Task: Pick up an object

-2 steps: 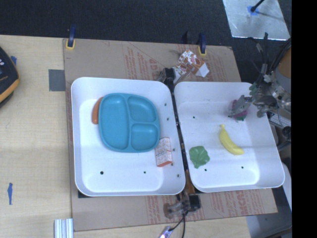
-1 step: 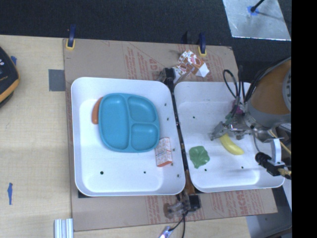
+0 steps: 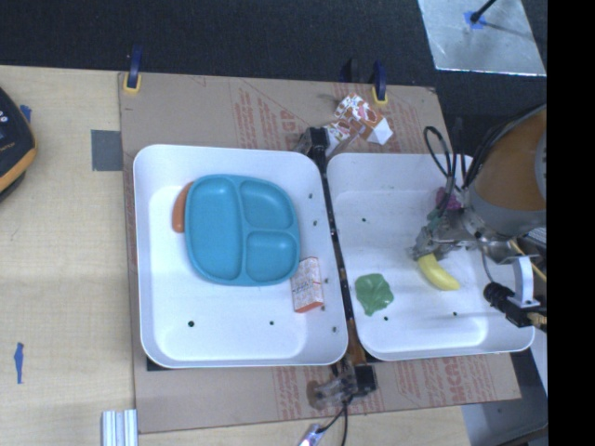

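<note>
In the right bin (image 3: 400, 337) a yellow banana (image 3: 438, 274) lies toward the right side, and a green leafy toy (image 3: 374, 293) lies near the bin's left wall. My gripper (image 3: 433, 243) hangs low over the right bin, right at the banana's upper left end. The grey arm with its orange band (image 3: 511, 165) comes in from the right above it. In the left bin (image 3: 167, 333) a blue divided plate (image 3: 244, 229) covers most of an orange item (image 3: 178, 210), and a small red-and-white packet (image 3: 308, 284) lies by the plate's lower right.
Black cables (image 3: 444, 156) loop over the right bin's far right corner. A crumpled wrapper (image 3: 358, 119) lies on the cardboard behind the bins. A dark device (image 3: 11, 142) sits at the bench's left edge.
</note>
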Motion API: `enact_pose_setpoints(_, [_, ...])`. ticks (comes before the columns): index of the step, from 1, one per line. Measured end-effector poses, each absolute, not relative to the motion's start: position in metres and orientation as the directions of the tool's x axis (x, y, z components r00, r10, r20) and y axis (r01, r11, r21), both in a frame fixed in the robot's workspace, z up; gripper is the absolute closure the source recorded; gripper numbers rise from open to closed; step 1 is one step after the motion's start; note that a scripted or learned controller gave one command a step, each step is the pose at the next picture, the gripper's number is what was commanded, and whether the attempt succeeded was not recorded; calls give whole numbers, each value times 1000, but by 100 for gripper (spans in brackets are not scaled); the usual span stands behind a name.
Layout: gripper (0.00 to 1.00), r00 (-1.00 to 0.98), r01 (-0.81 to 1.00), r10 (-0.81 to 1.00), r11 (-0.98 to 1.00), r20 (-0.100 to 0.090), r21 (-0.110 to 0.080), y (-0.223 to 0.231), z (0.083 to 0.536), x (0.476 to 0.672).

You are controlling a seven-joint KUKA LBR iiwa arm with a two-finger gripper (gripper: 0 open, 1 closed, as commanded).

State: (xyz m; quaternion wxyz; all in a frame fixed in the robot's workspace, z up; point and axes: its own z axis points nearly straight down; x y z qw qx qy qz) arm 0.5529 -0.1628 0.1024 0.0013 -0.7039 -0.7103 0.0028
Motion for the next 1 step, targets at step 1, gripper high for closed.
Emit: enact_pose_setpoints(1, [100,-4,1000,1000,4,1,-1,-86,198,598])
